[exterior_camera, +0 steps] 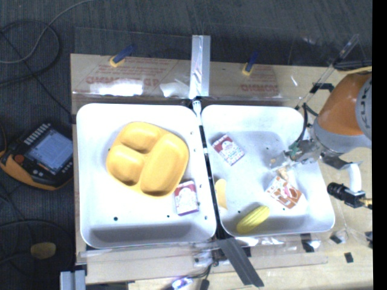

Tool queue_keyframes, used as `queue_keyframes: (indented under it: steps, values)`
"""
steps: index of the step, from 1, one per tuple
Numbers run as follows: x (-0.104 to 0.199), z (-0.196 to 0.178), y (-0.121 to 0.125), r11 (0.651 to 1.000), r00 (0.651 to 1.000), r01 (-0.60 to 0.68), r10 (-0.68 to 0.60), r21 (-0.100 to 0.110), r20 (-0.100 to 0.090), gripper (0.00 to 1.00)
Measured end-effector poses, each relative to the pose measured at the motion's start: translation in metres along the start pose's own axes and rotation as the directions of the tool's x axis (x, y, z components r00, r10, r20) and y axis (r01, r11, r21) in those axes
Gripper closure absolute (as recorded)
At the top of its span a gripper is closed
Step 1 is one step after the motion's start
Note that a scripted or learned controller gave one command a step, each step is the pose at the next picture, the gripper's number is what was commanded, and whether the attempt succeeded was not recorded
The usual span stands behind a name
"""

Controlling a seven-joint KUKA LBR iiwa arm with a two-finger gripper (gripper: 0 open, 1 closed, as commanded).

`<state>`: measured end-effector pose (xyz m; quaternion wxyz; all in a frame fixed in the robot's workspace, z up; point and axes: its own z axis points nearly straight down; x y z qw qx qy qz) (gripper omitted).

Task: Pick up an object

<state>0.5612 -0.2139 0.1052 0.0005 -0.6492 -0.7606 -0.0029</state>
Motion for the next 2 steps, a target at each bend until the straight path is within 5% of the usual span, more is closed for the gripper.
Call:
queue_keyframes:
  steps: [1,2]
  values:
    - [0.048,-0.089,0.098,0.997,0.997,0.077,-0.077,0.004,0.006,1.0]
    - [0.095,-0.102,0.055,1.0,1.0,0.006,-0.006,0.005,0.004,1.0]
